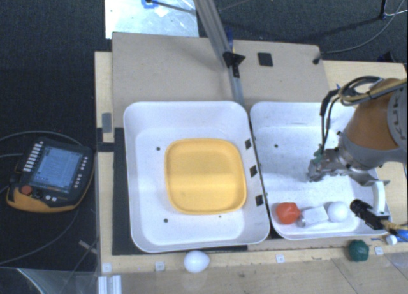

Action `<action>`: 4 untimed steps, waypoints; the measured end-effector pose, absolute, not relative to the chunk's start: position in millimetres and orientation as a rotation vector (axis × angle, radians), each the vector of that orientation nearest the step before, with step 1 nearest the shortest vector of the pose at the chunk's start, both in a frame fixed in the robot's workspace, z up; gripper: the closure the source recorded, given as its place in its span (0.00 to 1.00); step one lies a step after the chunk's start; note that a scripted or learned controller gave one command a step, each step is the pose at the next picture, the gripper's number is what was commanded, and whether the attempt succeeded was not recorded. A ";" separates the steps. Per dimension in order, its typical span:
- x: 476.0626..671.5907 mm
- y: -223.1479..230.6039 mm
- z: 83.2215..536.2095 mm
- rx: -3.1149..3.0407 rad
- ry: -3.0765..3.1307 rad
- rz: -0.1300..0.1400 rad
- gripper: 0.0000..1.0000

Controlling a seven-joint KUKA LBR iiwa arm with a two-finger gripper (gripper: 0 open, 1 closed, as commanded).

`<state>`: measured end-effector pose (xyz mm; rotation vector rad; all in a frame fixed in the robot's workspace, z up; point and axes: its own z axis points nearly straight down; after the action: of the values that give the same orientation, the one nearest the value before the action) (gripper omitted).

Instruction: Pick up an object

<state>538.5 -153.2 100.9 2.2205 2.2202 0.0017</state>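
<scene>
Objects worth picking sit along the near edge of the right-hand shallow white bin (280,134): a small red rounded lump (286,212), a white blocky piece (312,215) just beside it, and a white ball (336,210) touching that piece. My pincer (317,170) hangs low over bare bin floor, apart from all three; whether it is released or clenched I cannot tell from this angle. I judge the grasp not yet begun. To do it well, I would aim for the red lump, since it lies freest, and come straight down on it, keeping off the bin wall. The left-hand white bin (143,159) holds a square yellow plastic plate (205,175), and a white egg-shaped thing (196,261) rests on the desk (299,273).
</scene>
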 end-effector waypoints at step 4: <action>522.3 -35.6 227.4 2.216 2.227 0.003 1.00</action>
<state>522.3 -35.6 227.4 2.2156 2.2272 0.0029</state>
